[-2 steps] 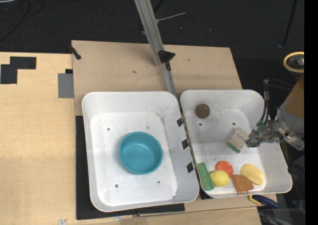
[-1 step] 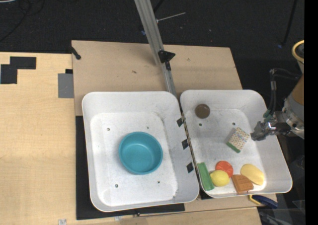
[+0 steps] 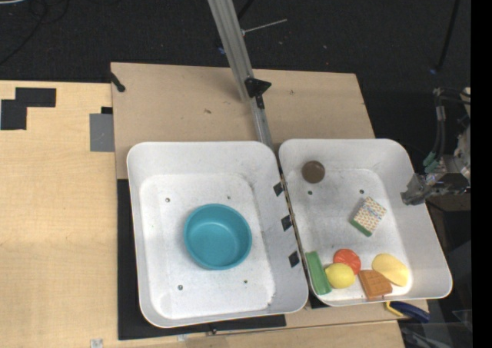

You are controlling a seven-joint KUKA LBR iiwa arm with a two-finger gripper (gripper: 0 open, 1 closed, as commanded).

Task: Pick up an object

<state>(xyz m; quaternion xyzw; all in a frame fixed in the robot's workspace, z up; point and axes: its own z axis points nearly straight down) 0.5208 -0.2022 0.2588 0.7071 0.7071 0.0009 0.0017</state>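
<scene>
The right bin holds a brown ball near its back left. A small checkered block lies toward the middle right. Along the front sit a green stick, a yellow ball, a red ball, an orange block and a yellow lemon-shaped piece. My gripper hangs at the right bin's right rim, off to the right of the checkered block, and nothing is seen in it.
The left bin holds a teal bowl. A metal rail slants down from the back to the gap between the bins. Black clips line the shared rim. A blue and yellow object lies by the front right corner.
</scene>
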